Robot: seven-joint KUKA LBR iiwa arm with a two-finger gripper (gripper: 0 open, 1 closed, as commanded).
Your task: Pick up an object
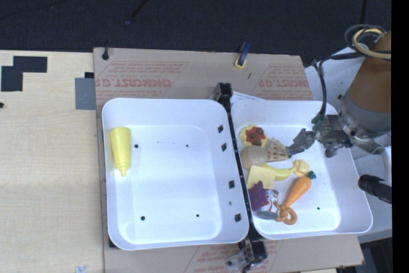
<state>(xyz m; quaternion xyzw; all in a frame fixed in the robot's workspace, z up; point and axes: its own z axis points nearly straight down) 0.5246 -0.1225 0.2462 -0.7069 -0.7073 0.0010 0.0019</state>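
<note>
The right bin (348, 214) holds a heap of toy food: a pizza slice (276, 150), a yellow round piece with a red top (254, 135), a beige lump (252, 155), a yellow wedge (261, 174), a carrot (297, 190), purple grapes (257, 195) and an orange ring (288, 217). My gripper (299, 143) hangs low over this bin, just right of the pizza slice and above the pale yellow piece (298, 169). Nothing can be seen held in it. A yellow mustard bottle (121, 149) lies alone at the left side of the left bin (166, 227).
The black divider (234, 163) with clips runs between the two bins. A brown cardboard sheet (160, 73) lies under both. The arm's body and cables (367, 99) stand over the right bin's right rim. A blue-yellow clamp (241, 55) sits at the cardboard's far edge.
</note>
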